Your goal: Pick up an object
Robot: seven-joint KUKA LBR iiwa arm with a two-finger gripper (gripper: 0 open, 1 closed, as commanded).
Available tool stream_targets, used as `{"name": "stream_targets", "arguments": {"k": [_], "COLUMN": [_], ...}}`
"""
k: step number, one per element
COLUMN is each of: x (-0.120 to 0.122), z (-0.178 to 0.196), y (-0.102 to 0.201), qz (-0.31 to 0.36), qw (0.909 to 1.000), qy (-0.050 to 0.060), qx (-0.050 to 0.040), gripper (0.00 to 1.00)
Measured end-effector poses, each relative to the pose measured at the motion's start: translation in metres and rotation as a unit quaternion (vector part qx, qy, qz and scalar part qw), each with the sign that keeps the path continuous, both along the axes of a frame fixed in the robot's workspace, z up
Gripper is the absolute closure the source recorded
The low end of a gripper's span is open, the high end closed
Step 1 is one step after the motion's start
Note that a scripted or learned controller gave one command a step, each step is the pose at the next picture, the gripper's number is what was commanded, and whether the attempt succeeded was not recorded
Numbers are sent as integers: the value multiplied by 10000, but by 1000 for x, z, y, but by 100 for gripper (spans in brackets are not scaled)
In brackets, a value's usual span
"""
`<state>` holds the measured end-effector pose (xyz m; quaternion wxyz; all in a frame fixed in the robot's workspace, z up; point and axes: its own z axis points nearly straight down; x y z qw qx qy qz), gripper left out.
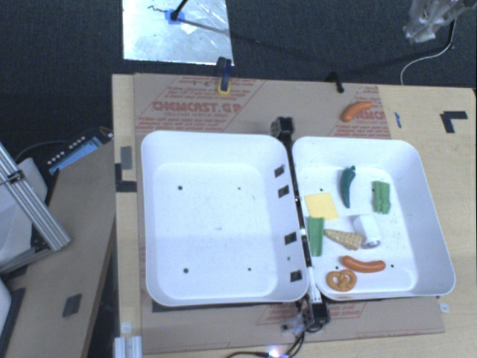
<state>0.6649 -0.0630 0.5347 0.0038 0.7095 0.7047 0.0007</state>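
While high at the view's top right corner, gripper blurred, well apart from right bin; grip unreadable.

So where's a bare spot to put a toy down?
The left white bin has a bare floor wall to wall. The right white bin is crowded through its middle, around the yellow square and brown pretzel; its top strip is free.
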Motion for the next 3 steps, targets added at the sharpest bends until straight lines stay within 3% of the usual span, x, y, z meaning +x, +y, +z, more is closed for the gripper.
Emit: {"name": "stream_targets", "arguments": {"k": [1,2,3], "x": [-2,-18,-15], "z": [12,-1,13], "y": [7,-154,-143], "qz": [71,-37,71], "qw": [10000,10000,10000], "qy": [-4,28,-8], "qx": [14,-11,1], "gripper": [100,100,100]}}
